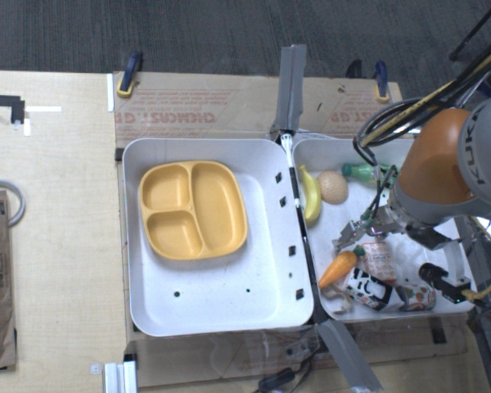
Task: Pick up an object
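Yellow plastic is what I'm seeing first: a three-compartment yellow plastic plate point(194, 210) is lying flat in the left shallow white bin point(221, 305), toward its upper left, with nothing in its wells. From my station I'm watching the grey arm with the orange band point(438, 166) reaching in from the right over the right shallow white bin point(327, 311). Its two-finger gripper point(362, 230) is hanging low over the middle of that bin, just above a crumpled clear-and-red plastic wrapper point(379, 260); the metal parts there are blurring together on my feed, so I cannot tell how far apart the fingers are standing or whether anything is sitting between them. The items in that bin are lying close together. A yellow banana point(310, 195) is resting along the left wall, and a round beige ball-like item point(334, 187) is sitting just beside it. A green plastic bottle-shaped item point(362, 171) is lying near the bin's upper edge, partly under the arm. An orange toy carrot point(339, 268) is lying tilted below the gripper, and a black-and-white patterned item point(368, 287) is lying just to its right, near the front wall. Both bins are sitting side by side on the pale wooden counter point(49, 154).
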